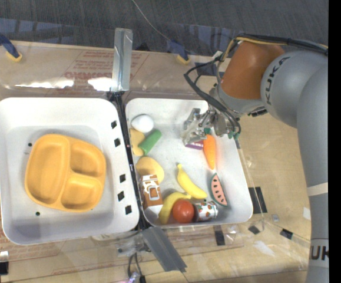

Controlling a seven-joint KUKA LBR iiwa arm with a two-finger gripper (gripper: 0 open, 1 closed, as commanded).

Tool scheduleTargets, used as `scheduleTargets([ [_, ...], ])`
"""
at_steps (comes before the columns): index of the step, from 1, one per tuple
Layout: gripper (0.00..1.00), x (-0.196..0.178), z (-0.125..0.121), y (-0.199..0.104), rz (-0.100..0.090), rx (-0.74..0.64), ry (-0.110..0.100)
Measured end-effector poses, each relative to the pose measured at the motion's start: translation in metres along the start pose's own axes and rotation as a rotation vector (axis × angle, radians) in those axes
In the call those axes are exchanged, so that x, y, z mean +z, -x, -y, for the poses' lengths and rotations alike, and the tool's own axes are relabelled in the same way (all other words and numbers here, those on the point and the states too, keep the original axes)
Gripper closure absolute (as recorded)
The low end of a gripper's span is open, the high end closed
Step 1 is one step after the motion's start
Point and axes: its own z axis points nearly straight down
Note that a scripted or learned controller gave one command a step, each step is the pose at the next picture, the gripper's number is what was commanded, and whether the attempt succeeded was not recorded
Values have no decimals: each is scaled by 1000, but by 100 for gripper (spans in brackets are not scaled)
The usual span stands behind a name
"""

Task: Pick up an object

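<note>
**A:** ok what's nearest the camera in the right bin (236,175)?

**B:** Front edge: a tomato (183,211) with a small can (205,211) lying just beside it, both up against the front wall. A watermelon slice (218,190) sits right behind the can, and there's a banana (189,183) in the middle. A little brown carton (152,192) leans by the divider, with a yellowish pear-looking thing (148,167) behind it.

**A:** and further back?

**B:** A carrot (209,150) near the right wall, pointing toward the front. A green cylinder (150,141) and a white egg (142,123) by the back-left corner.

**A:** gripper?

**B:** The gripper (198,128) is down in the back right of that bin, just above the carrot's top end. Honestly too much metal clutter there, can't tell if it's spread, pinched, or has anything.

**A:** left bin?

**B:** The left bin (5,158) has a yellow divided tray (64,173) lying flat in it.
</note>
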Motion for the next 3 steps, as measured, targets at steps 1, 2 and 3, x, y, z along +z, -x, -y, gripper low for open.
scheduleTargets([
  [1, 0, 0, 0, 0, -1, 0, 0],
  [2, 0, 13, -9, -14, -7, -35, 2],
  [3, 0, 12, 3, -36, -7, -234, 3],
])
